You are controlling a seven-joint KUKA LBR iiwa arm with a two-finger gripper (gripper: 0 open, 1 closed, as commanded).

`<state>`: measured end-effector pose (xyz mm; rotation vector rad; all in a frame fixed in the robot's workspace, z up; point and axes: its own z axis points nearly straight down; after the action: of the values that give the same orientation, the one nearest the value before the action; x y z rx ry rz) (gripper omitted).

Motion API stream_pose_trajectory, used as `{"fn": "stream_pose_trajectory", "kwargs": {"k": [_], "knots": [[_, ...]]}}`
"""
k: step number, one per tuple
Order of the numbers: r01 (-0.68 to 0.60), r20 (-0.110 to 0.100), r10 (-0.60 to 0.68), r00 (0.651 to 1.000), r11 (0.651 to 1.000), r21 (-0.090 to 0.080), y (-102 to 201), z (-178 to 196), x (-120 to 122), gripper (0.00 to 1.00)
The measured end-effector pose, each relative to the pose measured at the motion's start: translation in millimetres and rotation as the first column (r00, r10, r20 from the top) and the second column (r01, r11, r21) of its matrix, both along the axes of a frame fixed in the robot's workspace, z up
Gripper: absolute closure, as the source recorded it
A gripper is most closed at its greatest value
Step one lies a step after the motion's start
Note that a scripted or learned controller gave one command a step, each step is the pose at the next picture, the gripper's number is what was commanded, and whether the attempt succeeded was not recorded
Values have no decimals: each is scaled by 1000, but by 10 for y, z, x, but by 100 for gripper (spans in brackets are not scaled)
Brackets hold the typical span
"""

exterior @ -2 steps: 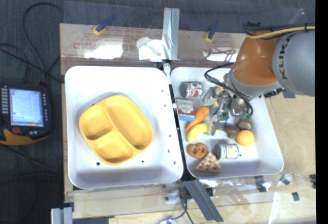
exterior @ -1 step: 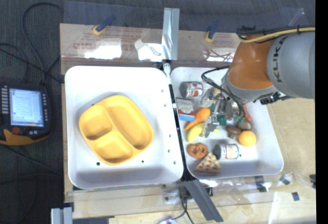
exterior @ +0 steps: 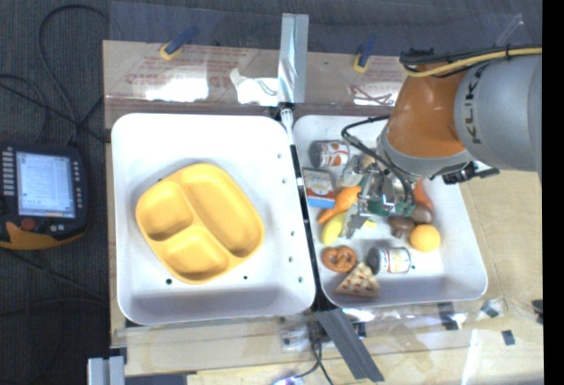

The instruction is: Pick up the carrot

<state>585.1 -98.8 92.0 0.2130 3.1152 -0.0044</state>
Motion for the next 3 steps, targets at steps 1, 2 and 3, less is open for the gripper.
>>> {"fn": "stream_pose_trajectory", "kwargs": {"k": [1, 2, 3], "knots": [[-1, 4, 1, 1000, 1000, -3, 1, 104, 13, 100], [108, -3, -108, 994, 994, 4, 309, 1416, -191, 100], [-24, -6, 24, 1000, 1000, 3, 766, 2488, -750, 100]]}}
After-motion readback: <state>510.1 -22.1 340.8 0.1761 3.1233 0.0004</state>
